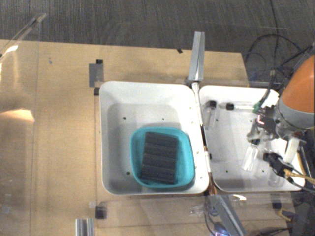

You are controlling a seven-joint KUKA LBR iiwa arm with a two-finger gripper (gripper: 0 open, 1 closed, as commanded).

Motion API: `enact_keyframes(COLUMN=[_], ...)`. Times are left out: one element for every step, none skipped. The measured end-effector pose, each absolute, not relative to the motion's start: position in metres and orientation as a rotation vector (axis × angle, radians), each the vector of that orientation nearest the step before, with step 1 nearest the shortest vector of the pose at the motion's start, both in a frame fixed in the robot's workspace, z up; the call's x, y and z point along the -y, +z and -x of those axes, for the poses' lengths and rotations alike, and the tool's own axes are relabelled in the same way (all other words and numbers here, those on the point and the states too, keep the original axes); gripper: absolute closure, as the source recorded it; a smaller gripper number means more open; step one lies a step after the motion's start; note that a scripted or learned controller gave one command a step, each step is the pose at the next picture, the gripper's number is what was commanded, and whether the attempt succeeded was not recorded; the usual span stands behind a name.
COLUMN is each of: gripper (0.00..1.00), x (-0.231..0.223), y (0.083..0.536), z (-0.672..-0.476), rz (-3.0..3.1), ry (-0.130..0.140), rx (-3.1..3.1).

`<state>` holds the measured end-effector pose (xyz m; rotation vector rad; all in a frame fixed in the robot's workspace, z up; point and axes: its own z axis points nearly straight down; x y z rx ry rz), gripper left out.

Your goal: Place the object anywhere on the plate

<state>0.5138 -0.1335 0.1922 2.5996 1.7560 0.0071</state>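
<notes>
Teal plate point(186, 154) in left bin point(113, 132) holds dark ridged block point(159, 157).

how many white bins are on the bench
2. The left bin holds a teal plate with a dark ridged block lying on it. The right bin sits beside it, with the arm's gripper over its right side.

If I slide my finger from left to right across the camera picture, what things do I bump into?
Left white bin → teal plate with the dark ridged block lying on it → right white bin → the robot's pincer over that right bin.
</notes>
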Motion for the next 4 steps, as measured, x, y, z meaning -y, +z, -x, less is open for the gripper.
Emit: enact_keyframes(gripper=[1.00,1.00,1.00,0.00], x=[0.057,-0.007,-0.050,-0.049], y=[0.213,0.185,0.185,0.185], z=[-0.521,-0.570,-0.527,-0.528], rz=[-2.454,-2.369,-2.205,-2.206], ry=[0.008,0.006,0.005,0.006], rx=[-1.955,-2.059,-2.235,-2.234])
